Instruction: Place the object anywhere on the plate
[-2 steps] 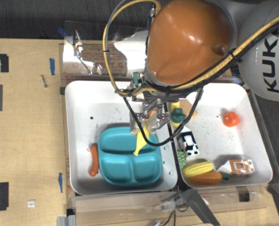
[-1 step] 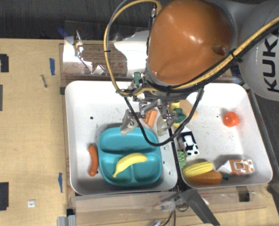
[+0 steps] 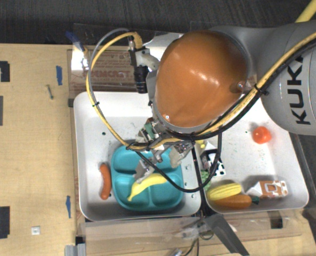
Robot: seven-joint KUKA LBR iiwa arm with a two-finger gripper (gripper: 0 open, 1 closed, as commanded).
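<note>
A teal divided plate [image 3: 165,196] lies in the front of the left bin [image 3: 88,143]. A yellow banana [image 3: 147,185] rests on the plate, stretching from its middle toward its front left. My gripper [image 3: 159,160] hangs just above the plate's rear half, right behind the banana's upper end. Its fingers stand apart and nothing shows between them. The arm's big orange band [image 3: 200,79] hides the back of the bin and part of the wrist.
A red-orange sausage [image 3: 105,181] lies left of the plate. The right bin [image 3: 296,164] holds a small red tomato [image 3: 261,135], a yellow corn cob [image 3: 224,190], a carrot [image 3: 235,200] and a small orange-and-white box [image 3: 272,188]. Cables [image 3: 102,116] loop over the left bin.
</note>
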